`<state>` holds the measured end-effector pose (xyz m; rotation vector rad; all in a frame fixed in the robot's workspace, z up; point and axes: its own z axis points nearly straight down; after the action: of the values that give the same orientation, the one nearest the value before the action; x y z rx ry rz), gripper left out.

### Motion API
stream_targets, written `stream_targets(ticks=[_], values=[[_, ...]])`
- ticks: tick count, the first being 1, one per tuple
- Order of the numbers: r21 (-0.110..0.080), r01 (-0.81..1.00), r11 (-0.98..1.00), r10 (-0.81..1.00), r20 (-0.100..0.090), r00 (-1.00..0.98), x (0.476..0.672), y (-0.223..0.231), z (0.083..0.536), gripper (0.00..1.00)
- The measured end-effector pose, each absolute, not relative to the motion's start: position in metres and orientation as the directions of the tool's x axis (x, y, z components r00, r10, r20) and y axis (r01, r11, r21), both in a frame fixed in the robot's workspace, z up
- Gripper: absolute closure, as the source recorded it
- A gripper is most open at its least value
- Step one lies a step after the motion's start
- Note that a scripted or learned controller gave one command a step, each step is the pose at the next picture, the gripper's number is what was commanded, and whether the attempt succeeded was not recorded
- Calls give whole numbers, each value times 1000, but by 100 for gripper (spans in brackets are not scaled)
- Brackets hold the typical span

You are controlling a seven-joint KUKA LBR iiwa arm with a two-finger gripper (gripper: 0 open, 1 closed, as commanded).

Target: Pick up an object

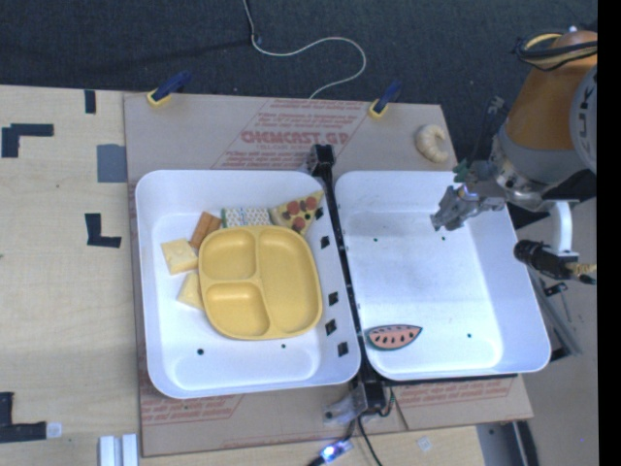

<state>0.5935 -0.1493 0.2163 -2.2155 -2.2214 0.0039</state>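
Observation:
A watermelon slice toy [392, 336] lies near the front edge of the right bin [485, 289]. In the left bin [160, 289] a yellow divided plate [260, 282] covers part of several small food toys: a pizza slice [299, 210], a tan cracker [179, 256] and an orange piece [205, 228]. My gripper [450, 212] hangs over the far right part of the right bin, well behind the watermelon slice, with nothing visible in it.
A small beige ring-shaped object [434, 142] rests on the cardboard behind the right bin. Blue-and-yellow clamps [386, 95] hold the cardboard's far edge. A white cable [310, 47] loops across the dark floor at the back.

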Motion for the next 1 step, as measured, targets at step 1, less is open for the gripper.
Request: stream_targets(ticks=[1], values=[[-4,1000,3,1000,2,-3,553,-109,226,100]])
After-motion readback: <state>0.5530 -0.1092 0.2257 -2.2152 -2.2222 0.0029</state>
